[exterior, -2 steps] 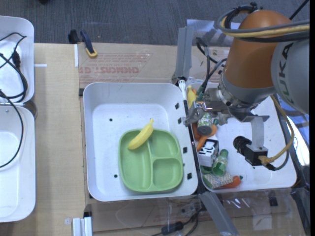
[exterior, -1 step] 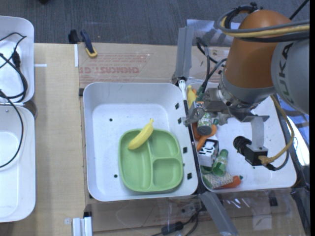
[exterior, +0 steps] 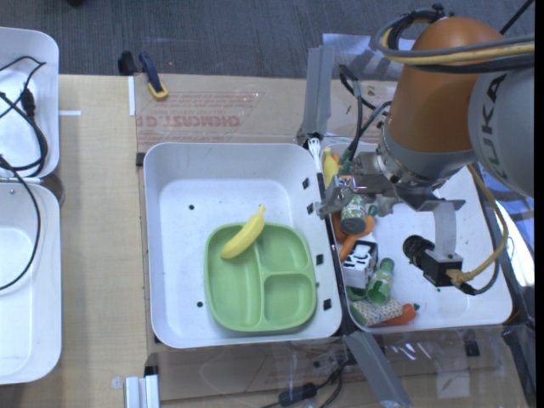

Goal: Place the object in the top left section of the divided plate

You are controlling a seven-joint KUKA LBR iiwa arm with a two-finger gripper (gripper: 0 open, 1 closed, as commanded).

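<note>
From the camera above the bench, I see my grey arm [exterior: 501, 126] reaching in from the right, the orange band [exterior: 446, 83] bulging large over the right bin [exterior: 476, 313], and my gripper [exterior: 350, 195] hanging low at that bin's left edge, just beside the wall it shares with the left bin [exterior: 170, 228]. Whether I am spread or pressed together I cannot tell from here (my wrist and its cables cover most of me). The banana [exterior: 244, 233] is yellow, gently curved, with a short darker stem tip pointing up and to the right; its skin looks smooth and unmarked. It lies in the left bin, on the green divided plate [exterior: 280, 308], resting across the plate's top left section with its upper end poking out over the rim. It is well apart from me and nothing touches it but the plate. The plate is pale green, rounded at the corners, with three sections: one tall on the left and upper part, two smaller toward the right and bottom. Under and below me in the right bin is a clutter of small things: an orange piece [exterior: 351, 224], a small black-and-white box [exterior: 360, 258], a green bottle [exterior: 380, 280] and a carrot-like toy [exterior: 398, 314] lying near the bottom edge. Past the bins, a blue and yellow clamp [exterior: 151, 76] sits on the cardboard [exterior: 212, 113].
</note>
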